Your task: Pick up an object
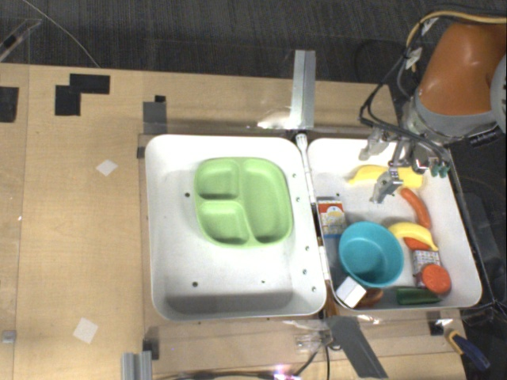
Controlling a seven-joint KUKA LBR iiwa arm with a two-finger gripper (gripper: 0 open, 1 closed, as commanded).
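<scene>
Lying in the right bin, the things to pick from crowd its near and middle parts. A yellow banana rests toward the far end, close to the divider side of the bin's middle, with the gripper poised just beside and partly over its right end. Whether the fingers are spread or closed cannot be told from this slant, and nothing is seen between them.

Just right of the gripper an orange carrot-like piece runs slantwise toward the near edge. Below it lies a second yellow banana, and nearer still a red-orange round item with a small labelled piece touching its top. A dark green item lies along the near wall. A blue bowl sits upright in the middle, a small carton stands against the divider just beside it, and a white block sits at the bowl's near left.

Above the bin the arm's orange band and grey wrist hang, with cables looping off to the left.

The left bin holds a green divided tray, set flat near its middle.
</scene>
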